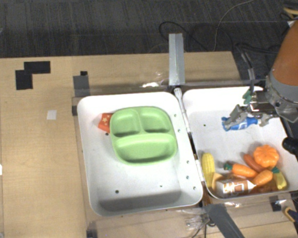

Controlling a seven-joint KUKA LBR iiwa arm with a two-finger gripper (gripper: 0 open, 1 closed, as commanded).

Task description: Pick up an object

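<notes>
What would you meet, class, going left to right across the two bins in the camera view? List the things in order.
Red item → green divided plate → corn cob → blue object at the gripper → small orange pumpkin.

- Left bin [98, 162] — white, as is the right bin [205, 106].
- Divided plate [141, 133]: light green.
- Small item [105, 123] at the plate's left edge: red-orange.
- Object [241, 123] by the gripper [238, 116]: blue.
- Corn cob [209, 167]: yellow.
- Carrots [244, 171]: orange, with green tops.
- Pumpkin [266, 155]: orange.
- Bottle [237, 187] — brown with a white label.
- Bench [34, 167]: pale wood, with black squares.
</notes>
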